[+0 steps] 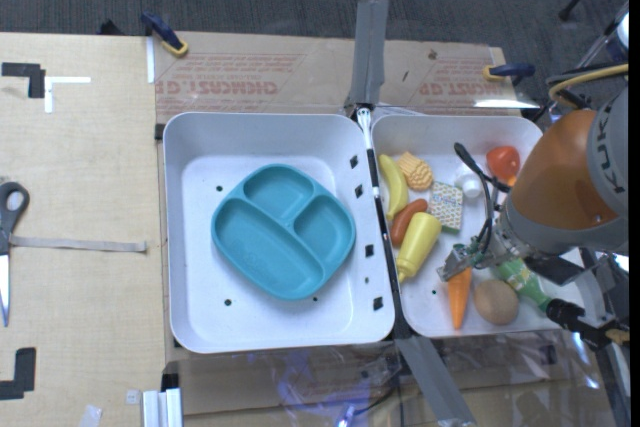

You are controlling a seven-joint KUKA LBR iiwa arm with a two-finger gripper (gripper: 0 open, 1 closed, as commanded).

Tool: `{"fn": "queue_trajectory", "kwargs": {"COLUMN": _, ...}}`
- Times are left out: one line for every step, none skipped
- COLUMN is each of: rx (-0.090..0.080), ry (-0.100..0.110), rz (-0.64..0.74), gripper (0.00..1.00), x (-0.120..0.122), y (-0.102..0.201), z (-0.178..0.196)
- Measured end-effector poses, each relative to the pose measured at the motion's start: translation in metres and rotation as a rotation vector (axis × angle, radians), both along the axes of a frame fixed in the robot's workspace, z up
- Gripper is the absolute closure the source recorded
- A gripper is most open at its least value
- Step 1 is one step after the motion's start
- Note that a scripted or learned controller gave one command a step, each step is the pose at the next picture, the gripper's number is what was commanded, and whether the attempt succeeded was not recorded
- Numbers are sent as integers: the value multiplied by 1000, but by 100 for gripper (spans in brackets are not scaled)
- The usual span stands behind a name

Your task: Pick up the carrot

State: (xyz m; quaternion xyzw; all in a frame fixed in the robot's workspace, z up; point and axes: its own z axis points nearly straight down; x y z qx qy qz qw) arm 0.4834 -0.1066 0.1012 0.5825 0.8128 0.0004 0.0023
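Carrot (459, 295) lies near-vertical, tip toward bin's front wall; gripper (459, 262) at its top (fingers' state unclear).

A pale wooden bench (75, 215) carries two shallow white bins side by side, the left bin (180, 245) and the right bin (425, 315), their inner rims touching. A sheet of printed brown cardboard (250, 75) lies under their far edges, pinned by two blue clamps (165, 33). Scissors (8, 235) rest at the bench's left edge, beside black tape marks (25, 75).
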Motion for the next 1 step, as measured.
{"fn": "queue_trajectory", "kwargs": {"rx": 1, "ry": 3, "rz": 13, "gripper": 100, "x": 8, "y": 76, "z": 90}}
